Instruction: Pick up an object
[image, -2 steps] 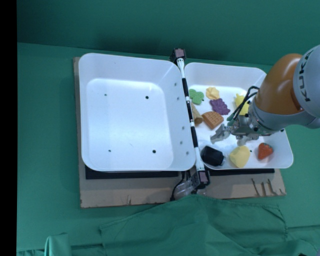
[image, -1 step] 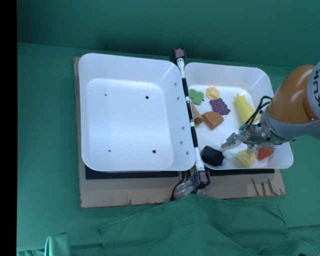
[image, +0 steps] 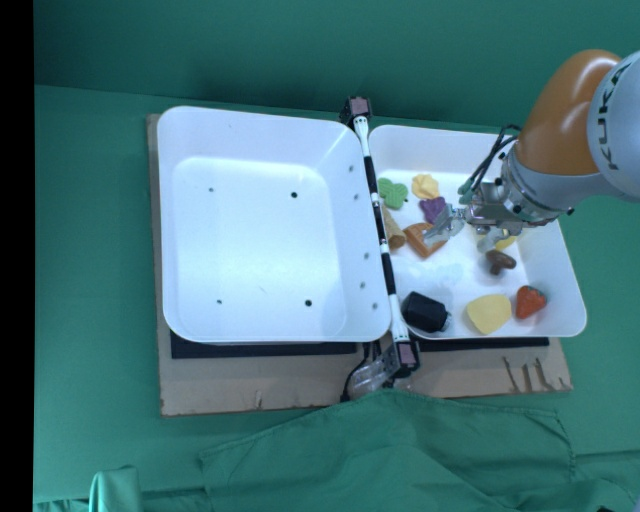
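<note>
The gripper (image: 462, 217), whose state I cannot tell, hangs low over the right bin (image: 560, 300) beside the purple toy (image: 433, 208).

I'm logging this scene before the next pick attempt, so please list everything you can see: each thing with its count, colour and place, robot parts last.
white bins: 2, white, side by side on the bench
green piece: 1, green, right bin, upper left
yellow-orange piece: 1, beside the green one
purple piece: 1, purple, below the yellow-orange one
orange piece: 1, orange, right bin middle, by the end effector
brown piece: 1, brown, right bin, right of centre
black block: 1, black, right bin, lower left corner
yellow piece: 1, yellow, right bin, lower edge
red piece: 1, red, right of the yellow piece
cardboard sheet: 1, brown, under the bins
green cloth: covering the bench
arm: 1, grey and orange, over the right bin
end effector: 1, low over the right bin
</note>
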